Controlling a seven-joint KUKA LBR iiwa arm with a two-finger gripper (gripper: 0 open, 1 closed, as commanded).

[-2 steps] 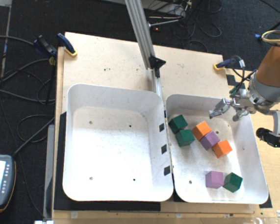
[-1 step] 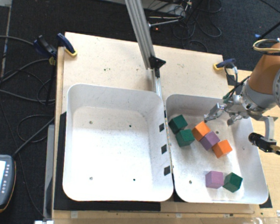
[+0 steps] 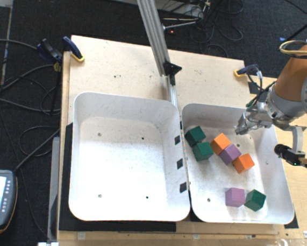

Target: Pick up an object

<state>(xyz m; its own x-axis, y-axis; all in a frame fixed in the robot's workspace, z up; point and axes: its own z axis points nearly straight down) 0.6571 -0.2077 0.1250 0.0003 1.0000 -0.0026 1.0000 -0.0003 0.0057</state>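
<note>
1. Blocks are the thing to pick: seven small ones lie in the right bin (image 3: 278, 175), right of centre in the frame. The left bin (image 3: 87, 140) has no blocks in it.
2. Left to right, the cluster in the upper part of that bin runs: green block (image 3: 195, 134), second green block (image 3: 203, 151), orange block (image 3: 222, 142), purple block (image 3: 230, 153), second orange block (image 3: 243, 162). These five touch or nearly touch in a slanting row.
3. Lower in the bin, a second purple block (image 3: 235, 197) and a third green block (image 3: 255, 200) sit just beside each other, well apart from the row.
4. Count: three green, two orange, two purple.
5. Pincer (image 3: 243, 127) hangs over the bin's upper part, just above and right of the first orange block; it holds nothing, and I cannot tell how wide it stands.
6. Doing the step well, as I judge it: choose a block with free sides, since packed neighbours may block a finger. The second orange block at the row's end looks the easiest near target; come straight down, centred, fingers across its free faces.
7. The counter (image 3: 121, 62) carries both bins.
</note>
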